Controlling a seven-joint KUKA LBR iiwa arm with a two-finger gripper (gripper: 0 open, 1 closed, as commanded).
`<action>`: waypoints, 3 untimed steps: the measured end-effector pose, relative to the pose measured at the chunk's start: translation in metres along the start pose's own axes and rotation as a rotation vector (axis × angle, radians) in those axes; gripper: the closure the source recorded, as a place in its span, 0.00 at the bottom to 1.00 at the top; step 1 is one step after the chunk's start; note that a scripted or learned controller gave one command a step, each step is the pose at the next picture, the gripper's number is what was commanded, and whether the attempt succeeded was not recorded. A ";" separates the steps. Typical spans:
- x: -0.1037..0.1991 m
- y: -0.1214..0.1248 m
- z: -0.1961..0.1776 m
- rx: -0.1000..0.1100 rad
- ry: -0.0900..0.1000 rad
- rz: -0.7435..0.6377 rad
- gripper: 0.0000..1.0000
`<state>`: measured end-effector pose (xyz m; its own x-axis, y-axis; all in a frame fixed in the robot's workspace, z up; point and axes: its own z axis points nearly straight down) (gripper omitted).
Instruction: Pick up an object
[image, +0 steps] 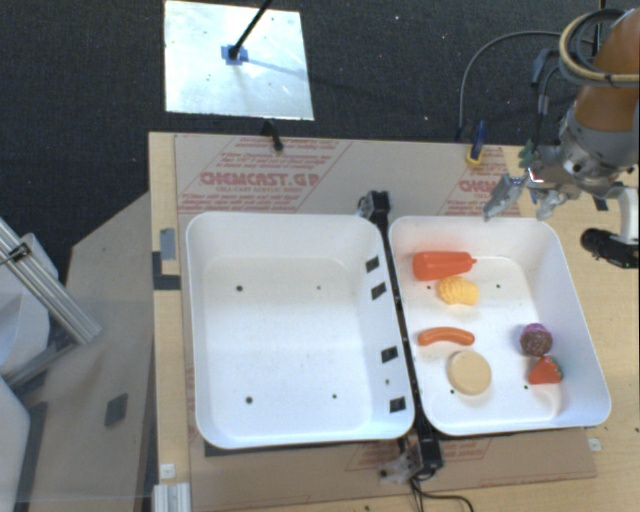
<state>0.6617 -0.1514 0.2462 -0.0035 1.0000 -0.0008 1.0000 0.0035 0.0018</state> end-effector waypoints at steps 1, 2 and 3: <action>0.024 -0.034 0.149 0.012 0.004 0.002 0.00; 0.063 -0.068 0.163 0.006 0.003 -0.002 0.00; 0.044 -0.110 0.162 0.005 0.002 0.004 0.00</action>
<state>0.5516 -0.1076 0.0841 0.0003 1.0000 0.0008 1.0000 -0.0003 -0.0029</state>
